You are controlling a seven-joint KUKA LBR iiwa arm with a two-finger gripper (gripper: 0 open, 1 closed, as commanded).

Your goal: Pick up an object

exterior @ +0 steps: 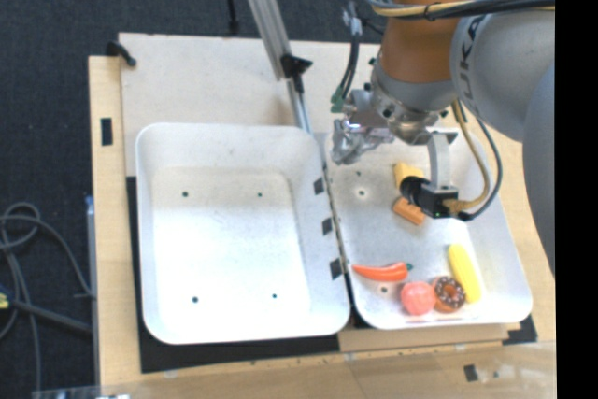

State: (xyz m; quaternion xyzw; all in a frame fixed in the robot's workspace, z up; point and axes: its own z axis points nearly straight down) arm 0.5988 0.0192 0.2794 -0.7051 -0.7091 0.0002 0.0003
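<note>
Grey arm [509, 51], orange band, looped cables

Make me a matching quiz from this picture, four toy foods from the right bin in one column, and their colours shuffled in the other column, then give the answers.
Things:
1. chili pepper
2. banana
3. doughnut
4. round fruit

Colours:
A. yellow
B. pink-red
C. brown with sprinkles
D. orange-red with a green stem

Pairs: 1-D, 2-A, 3-C, 4-B. All four lie near the front edge of the right bin.
</note>
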